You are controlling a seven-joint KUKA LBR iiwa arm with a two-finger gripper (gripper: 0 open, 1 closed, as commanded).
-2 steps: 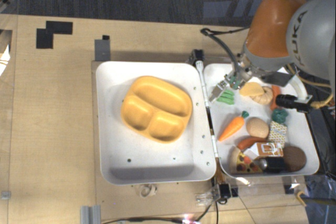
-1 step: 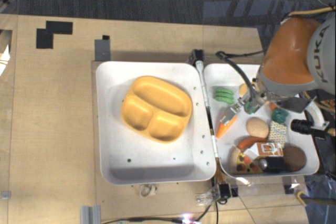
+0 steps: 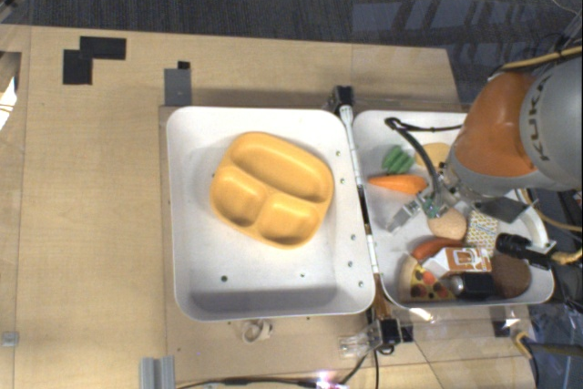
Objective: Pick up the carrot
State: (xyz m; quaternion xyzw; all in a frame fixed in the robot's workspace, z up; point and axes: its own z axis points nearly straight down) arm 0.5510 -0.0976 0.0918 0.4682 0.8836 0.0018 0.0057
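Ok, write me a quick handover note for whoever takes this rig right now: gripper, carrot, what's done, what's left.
Gripper: low in the right white bin, just right of the carrot; finger state unclear.
Orange carrot with green top: lying flat in that bin's upper left, not between the fingers.
Yellow three-compartment plastic tray: in the left white bin, not involved.
Done: arm is at the carrot.
Left: grasp and lift it.

Carrot hemmed by green item
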